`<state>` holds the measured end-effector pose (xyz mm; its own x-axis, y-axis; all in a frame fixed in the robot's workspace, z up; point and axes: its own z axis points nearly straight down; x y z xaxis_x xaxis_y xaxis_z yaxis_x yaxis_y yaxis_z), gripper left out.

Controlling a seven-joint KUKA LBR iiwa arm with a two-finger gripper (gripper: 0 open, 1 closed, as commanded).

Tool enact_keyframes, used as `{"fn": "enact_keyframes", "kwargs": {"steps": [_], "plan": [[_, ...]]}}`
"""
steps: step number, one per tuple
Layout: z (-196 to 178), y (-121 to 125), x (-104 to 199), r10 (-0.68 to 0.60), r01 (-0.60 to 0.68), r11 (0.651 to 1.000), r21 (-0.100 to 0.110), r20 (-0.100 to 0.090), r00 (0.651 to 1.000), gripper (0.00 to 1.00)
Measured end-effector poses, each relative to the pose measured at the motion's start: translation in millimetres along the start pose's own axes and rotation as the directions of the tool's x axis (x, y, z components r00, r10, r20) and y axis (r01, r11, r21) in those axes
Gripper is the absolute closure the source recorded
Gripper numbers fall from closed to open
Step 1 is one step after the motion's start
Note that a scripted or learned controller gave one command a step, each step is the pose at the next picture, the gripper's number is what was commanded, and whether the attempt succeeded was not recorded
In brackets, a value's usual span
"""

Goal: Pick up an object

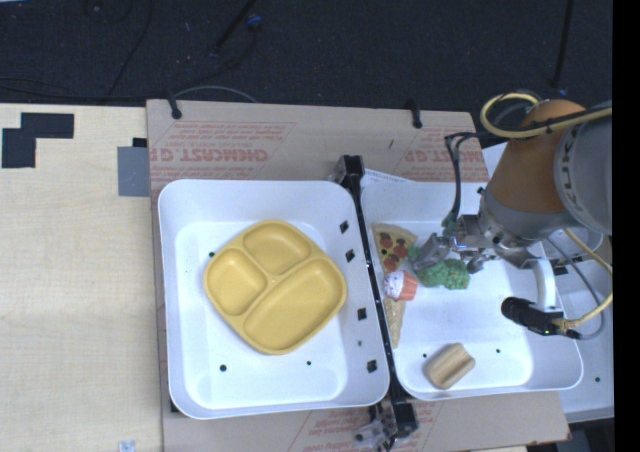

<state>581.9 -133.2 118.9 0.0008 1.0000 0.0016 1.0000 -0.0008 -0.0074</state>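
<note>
A cardboard-covered bench is seen under two white bins. In the left bin a yellow divided plate is laid. In the right bin a pizza slice, a green leafy toy and a tan block (near the front wall) are found. The gripper is lowered onto the green toy; whether it is clenched cannot be told.

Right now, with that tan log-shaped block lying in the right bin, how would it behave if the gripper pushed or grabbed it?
The tan log-shaped block looks rounded, so a side push would probably roll it across the right white bin. It seems solid and stiff, likely holding shape when squeezed. Nothing touches it, so it should move freely.
</note>
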Motion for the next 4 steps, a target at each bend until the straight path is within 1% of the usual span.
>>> {"fn": "enact_keyframes", "kwargs": {"steps": [1,2,3,4], "plan": [[26.8,2.1,-4.2,0.003,-0.002,1.0,-0.012,0.01,1.0,0.0],[11.8,4.8,-5.8,0.007,-0.007,1.0,-0.021,0.011,1.0,1.0],[-48.6,4.9,1.0,-0.003,0.003,1.0,-0.009,0.001,1.0,1.0],[-91.0,3.2,-0.8,-0.002,0.002,1.0,-0.009,0.002,1.0,1.0]]}}
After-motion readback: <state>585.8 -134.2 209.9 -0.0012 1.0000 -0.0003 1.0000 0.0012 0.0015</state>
